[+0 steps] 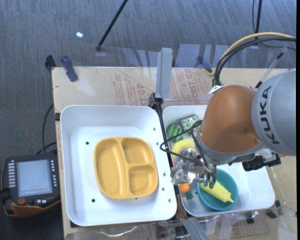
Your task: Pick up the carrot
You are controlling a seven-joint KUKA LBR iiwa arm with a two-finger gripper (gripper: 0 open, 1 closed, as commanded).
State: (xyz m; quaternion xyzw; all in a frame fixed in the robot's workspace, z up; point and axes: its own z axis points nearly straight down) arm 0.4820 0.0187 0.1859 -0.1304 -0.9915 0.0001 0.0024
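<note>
Where the arm [250,119] reaches in from the right, its orange band bulks over the right bin [262,196] and the pincer [190,173] hangs low by that bin's left wall — whether it is apart or together, I cannot tell. The carrot [184,187] lies just below it, touching or nearly so. Beside it a blue bowl [225,201] holds a yellow corn cob [219,191]. The left bin [72,134] carries a yellow divided plate [125,166].

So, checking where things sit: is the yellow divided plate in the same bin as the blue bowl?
No, the yellow divided plate lies in the left bin, while the blue bowl sits in the right bin.
</note>
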